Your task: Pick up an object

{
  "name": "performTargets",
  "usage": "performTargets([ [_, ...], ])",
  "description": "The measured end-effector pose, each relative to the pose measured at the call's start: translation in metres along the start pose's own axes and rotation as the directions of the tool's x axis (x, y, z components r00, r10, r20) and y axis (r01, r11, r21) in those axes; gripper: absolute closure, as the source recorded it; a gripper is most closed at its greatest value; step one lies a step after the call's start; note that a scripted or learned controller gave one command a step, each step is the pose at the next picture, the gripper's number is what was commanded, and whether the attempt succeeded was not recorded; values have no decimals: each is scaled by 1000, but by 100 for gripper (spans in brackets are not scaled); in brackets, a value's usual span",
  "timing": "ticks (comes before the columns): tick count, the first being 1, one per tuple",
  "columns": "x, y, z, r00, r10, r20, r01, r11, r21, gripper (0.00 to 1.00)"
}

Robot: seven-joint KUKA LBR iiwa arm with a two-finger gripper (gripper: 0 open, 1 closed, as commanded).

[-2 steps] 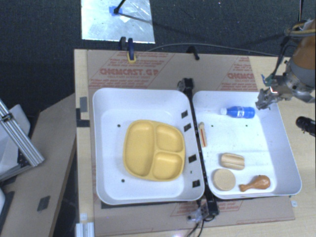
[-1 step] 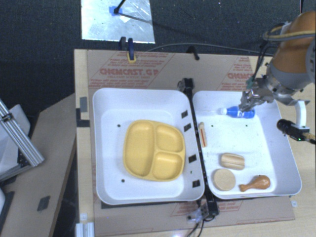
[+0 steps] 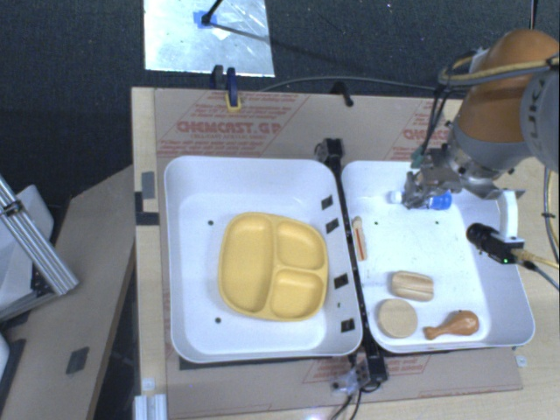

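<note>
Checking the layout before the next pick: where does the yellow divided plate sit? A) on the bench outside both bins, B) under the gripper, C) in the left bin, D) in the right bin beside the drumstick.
C: the yellow divided plate lies flat inside the left bin, while the drumstick lies in the right bin, where the gripper is.
</note>
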State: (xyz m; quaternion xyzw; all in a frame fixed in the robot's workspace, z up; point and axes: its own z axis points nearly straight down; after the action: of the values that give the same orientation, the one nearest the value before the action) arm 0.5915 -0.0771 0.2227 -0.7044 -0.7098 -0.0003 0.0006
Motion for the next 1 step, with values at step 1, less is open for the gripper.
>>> performTargets([
  [1, 61, -2, -2, 1000, -2, 0, 2, 1000, -1, 100],
])
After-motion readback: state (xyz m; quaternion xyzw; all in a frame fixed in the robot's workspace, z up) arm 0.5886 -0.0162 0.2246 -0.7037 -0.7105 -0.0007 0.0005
